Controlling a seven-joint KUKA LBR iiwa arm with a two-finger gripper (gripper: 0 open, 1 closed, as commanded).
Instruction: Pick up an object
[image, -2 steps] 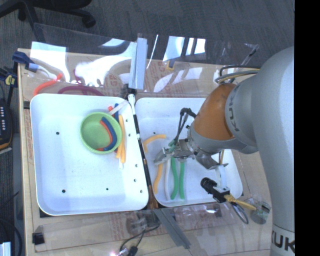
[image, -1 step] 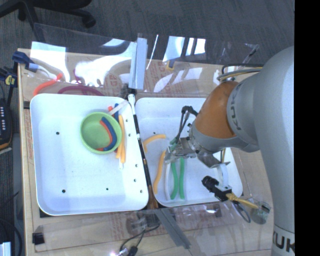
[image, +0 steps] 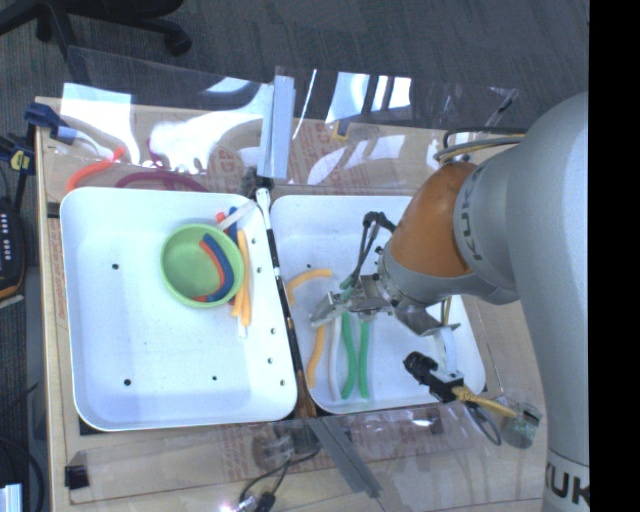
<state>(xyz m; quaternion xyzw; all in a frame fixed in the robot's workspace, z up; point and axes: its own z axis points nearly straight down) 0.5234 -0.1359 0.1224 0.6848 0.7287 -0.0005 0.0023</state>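
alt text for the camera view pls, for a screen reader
The arm's gripper is down in the right bin over green-handled pliers and an orange strip. The left bin holds a green bowl.

A black office chair base (image: 150, 25) stands on grey carpet (image: 450, 40) beyond the bench (image: 60, 140).

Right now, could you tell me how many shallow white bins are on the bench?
2: the left bin holds a green bowl; the right bin, beside it, lies under the arm, which hides part of it.
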